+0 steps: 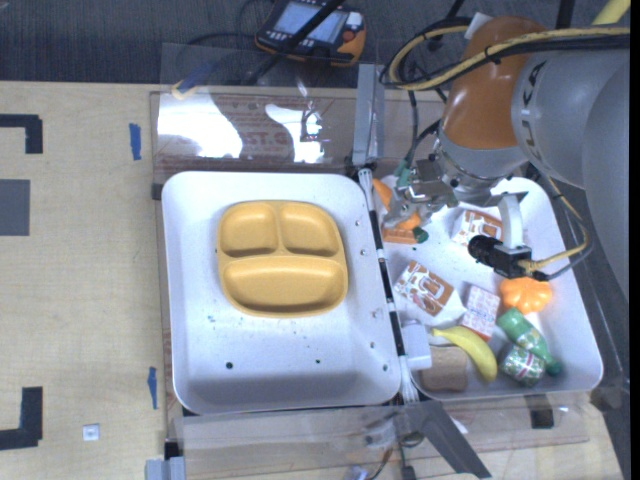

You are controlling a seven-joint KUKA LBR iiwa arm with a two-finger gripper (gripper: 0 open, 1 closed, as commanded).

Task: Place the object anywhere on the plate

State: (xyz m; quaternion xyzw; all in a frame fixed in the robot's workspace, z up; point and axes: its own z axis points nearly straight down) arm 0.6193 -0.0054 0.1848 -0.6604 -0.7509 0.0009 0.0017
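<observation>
A yellow three-compartment plate (pixel 283 258) lies in the left white bin (pixel 200 348), with nothing on it. My gripper (pixel 408 206) hangs low over the far left corner of the right bin (pixel 575 338), below the orange wrist band. Directly under and in front of it lies an orange carrot-like toy (pixel 399 233) with a green tip. The gripper body hides whether it touches the toy. A second small orange piece (pixel 381 194) sits against the bin's divider beside the gripper.
The right bin also holds two snack packets (pixel 425 290), (pixel 479 225), a red and white packet (pixel 480 313), a banana (pixel 473 351), an orange pepper (pixel 526 294), green items (pixel 520 328), and a brown block (pixel 446 373). A black cable connector (pixel 497 254) lies near the wrist.
</observation>
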